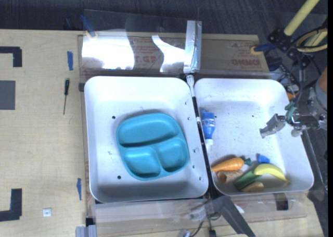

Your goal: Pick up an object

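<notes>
- We see two shallow white bins side by side on the counter (41, 126); the left bin (99, 95) holds a blue compartment tray (152, 145), which lies flat near the bin's middle with one long section and two smaller ones.
- The right bin (244, 95) carries the small things; a blue-and-white tube (208, 126) lies along its left wall, just beside the divide between the bins.
- At the near edge of the right bin we find a cluster: an orange carrot (228, 165) to the left; a yellow banana (269, 171) to the right; a green vegetable (247, 178) between and below them, touching or nearly touching the banana; a small blue piece (263, 159) sits just above the banana.
- The end effector (271, 126) hangs over the right side of the right bin, reaching in from the right; a grey finger (270, 125) points left and downward; we cannot tell how wide it stands, and nothing shows between its fingers.
- The end effector sits well above the cluster in the view, apart from the banana and carrot; the tube is well to its left.
- A clear plastic sheet with a strip of silver tape (192, 46) stands behind the bins; a small screwdriver (66, 94) lies on the counter left of the bins.
</notes>
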Controlling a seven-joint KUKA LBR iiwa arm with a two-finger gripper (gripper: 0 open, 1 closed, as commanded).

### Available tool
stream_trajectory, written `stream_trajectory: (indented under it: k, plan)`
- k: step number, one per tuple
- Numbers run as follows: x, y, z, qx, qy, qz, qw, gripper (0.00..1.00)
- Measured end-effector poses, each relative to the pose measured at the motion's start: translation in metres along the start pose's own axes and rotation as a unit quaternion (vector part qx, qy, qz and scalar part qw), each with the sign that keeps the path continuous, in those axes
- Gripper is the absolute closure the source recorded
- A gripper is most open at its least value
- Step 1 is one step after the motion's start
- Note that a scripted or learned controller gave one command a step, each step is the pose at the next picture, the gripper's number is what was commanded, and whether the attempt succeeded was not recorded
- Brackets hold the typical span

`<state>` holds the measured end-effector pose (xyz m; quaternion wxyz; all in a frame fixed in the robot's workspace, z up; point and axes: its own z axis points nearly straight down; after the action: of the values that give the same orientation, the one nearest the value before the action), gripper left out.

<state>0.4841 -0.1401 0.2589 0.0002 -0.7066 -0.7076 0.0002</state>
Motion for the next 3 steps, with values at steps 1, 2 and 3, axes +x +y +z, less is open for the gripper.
stream_trajectory:
  k: [1,2,3]
  plan:
    - [-0.015,-0.006,0.144,0.002,0.001,-0.027,0.9996,0.0]
    - [-0.052,-0.003,0.172,-0.002,0.001,-0.04,0.9992,0.0]
    - [-0.054,0.0,0.161,-0.005,-0.001,-0.039,0.9992,1.0]
